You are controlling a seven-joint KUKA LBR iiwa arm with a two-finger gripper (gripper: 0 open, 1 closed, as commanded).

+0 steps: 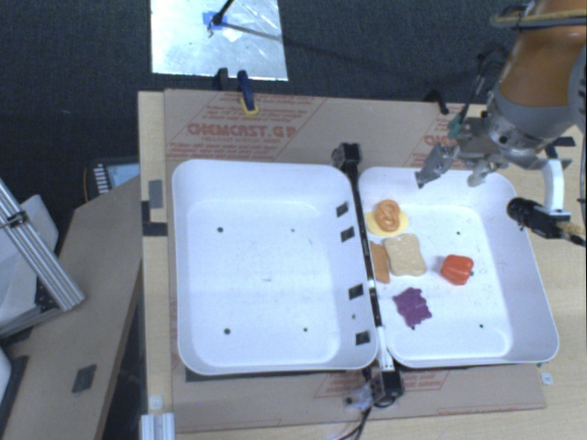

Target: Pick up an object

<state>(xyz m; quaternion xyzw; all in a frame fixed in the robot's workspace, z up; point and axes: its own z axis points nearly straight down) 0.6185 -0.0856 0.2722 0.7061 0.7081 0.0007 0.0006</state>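
Toy foods [406, 262] beside right bin's [514, 337] inner edge, tool [454, 170] above far rim.

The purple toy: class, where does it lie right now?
The purple toy lies in the right bin, toward its near left part, just below the slice of bread and left of the red pepper.

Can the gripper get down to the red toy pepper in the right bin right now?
Probably yes. The red toy pepper lies apart from the other items, nothing covers it, and the gripper hangs over the same bin's far edge.
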